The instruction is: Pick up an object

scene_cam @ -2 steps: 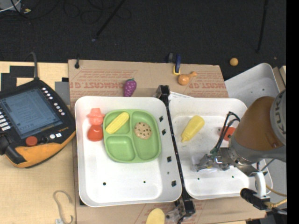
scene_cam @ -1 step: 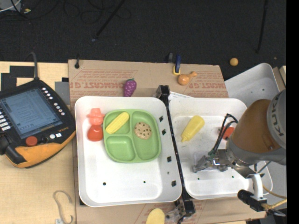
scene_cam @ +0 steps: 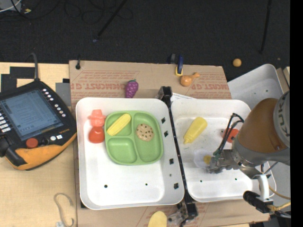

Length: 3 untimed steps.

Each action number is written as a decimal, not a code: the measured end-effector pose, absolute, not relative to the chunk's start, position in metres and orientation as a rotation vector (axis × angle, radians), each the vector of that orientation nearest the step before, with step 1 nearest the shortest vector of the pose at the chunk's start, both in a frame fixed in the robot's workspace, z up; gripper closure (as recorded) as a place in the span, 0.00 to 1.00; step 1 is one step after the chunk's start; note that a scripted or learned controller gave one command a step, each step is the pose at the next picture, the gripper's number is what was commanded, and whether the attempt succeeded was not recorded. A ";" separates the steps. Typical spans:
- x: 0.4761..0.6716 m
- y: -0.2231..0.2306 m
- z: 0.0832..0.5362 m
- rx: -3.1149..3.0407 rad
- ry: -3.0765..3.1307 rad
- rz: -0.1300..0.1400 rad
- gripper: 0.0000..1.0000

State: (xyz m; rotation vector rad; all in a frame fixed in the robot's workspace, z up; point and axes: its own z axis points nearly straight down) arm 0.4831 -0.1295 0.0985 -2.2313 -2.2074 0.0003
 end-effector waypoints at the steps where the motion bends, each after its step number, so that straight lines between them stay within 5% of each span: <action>1: 0.477 -0.133 0.158 -2.230 -2.215 -0.002 1.00; 3: 0.476 -0.134 0.229 -2.222 -2.222 -0.001 1.00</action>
